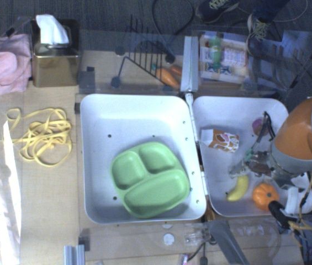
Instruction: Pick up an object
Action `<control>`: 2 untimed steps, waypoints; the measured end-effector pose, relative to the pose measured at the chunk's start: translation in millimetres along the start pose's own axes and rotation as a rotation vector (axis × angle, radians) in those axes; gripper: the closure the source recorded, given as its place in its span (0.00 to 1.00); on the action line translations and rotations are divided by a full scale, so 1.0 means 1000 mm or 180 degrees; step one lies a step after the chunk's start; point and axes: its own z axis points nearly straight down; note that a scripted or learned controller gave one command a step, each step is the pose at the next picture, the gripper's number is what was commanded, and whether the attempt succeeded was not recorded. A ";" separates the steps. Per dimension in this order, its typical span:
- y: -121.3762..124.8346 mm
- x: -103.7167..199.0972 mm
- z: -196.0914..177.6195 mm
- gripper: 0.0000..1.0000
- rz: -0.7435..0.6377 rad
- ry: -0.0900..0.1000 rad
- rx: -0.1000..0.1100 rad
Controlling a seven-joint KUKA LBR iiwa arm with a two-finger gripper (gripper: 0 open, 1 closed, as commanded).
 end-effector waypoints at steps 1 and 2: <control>0.092 0.053 0.002 0.00 0.0179 0.0003 0.0011; 0.136 0.077 0.004 0.00 0.0047 -0.0017 0.0101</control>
